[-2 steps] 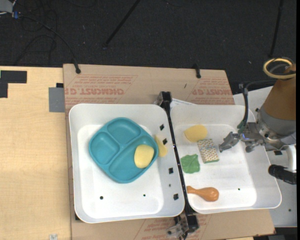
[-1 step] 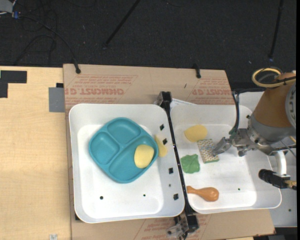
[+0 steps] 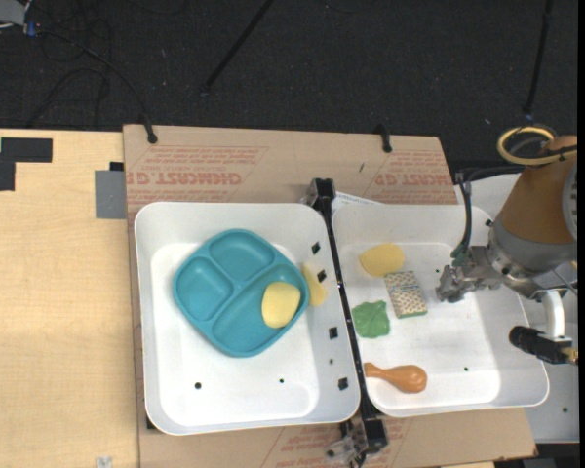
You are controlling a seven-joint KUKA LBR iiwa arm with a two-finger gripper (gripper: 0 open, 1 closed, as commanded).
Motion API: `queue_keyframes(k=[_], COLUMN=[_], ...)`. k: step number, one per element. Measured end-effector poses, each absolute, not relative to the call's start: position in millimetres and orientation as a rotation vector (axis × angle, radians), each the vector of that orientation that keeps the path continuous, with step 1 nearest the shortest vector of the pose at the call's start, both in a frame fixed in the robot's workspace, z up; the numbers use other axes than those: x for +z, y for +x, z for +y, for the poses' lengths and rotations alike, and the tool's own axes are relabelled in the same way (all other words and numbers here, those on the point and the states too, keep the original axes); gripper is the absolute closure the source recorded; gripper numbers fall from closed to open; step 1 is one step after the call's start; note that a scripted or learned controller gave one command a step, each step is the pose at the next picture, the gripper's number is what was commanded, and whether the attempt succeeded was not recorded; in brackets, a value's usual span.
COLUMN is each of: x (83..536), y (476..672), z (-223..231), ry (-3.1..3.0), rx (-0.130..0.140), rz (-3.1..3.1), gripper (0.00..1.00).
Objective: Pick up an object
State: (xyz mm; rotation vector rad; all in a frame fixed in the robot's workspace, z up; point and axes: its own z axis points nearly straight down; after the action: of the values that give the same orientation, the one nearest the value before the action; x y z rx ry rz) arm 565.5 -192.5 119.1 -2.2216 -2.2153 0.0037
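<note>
- The claw [image 3: 452, 283] hangs over the right bin [image 3: 507, 383], near its right side, just beside the speckled sponge [image 3: 406, 293]; whether it is released or clenched I cannot tell, as the parts are small and dark.
- The arm [image 3: 536, 224] comes in across the right bin's right rim.
- The sponge lies in the middle of the right bin, between a yellow lemon-like piece [image 3: 382, 258] above it and a green leafy piece [image 3: 370, 319] at its lower left, which sits close to the divider [image 3: 343, 310].
- An orange pear-shaped piece [image 3: 398, 375] lies near the right bin's front wall, apart from the others.
- Bare white floor opens in the right bin's lower right quarter, between the orange piece and the right rim.
- In the left bin [image 3: 175, 398] a teal divided plate [image 3: 232, 291] carries a yellow round piece [image 3: 281, 303] at its right edge; a small yellow piece [image 3: 316, 287] sits just beside it against the divider.
- Open floor runs along the left bin's front edge.
- Cardboard [image 3: 273, 169] on the tabletop [image 3: 49, 310] shows behind both bins.
</note>
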Motion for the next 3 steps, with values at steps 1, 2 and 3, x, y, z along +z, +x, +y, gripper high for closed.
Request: queue_keyframes(k=[1, 2, 3], x=[177.5, 222.4, 264.9], y=[558.7, 562.9, 563.2], z=[-198.4, -193.2, -195.8], ry=[-2.228, -2.221, -2.221], rx=[-0.002, -0.002, -0.001], rz=[-2.219, -2.226, -2.226], gripper=[1.00, 1.00, 1.00])
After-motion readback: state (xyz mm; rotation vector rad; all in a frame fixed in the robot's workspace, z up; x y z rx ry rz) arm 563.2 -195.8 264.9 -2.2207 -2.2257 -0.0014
